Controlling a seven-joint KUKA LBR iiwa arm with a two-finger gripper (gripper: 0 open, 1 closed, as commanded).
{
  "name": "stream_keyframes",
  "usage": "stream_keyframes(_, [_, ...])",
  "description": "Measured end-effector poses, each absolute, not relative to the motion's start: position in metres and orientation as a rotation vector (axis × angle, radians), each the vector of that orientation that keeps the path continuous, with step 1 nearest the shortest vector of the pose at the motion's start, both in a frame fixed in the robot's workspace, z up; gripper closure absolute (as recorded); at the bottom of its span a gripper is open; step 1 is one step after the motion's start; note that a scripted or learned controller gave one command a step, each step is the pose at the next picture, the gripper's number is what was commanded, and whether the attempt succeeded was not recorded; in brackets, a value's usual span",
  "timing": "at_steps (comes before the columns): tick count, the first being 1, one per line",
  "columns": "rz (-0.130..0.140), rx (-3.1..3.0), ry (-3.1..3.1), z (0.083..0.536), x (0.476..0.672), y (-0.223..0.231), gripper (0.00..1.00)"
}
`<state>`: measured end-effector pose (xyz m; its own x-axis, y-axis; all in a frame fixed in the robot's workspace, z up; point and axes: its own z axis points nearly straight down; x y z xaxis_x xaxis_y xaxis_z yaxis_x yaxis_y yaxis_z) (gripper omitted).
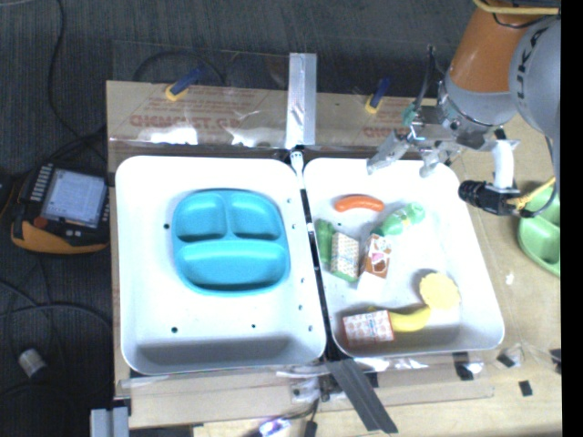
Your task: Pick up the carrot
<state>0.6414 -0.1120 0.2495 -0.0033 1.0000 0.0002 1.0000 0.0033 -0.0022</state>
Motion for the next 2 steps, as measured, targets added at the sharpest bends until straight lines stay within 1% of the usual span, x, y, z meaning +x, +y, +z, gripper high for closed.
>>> stream_keyframes(1, [0.004, -2.423, -1.994, 0.156, 0.595, -0.153, 0.0])
stream_keyframes(2, [-0.01, -2.723, -1.578, 0.089, 0.61, -0.17, 0.0])
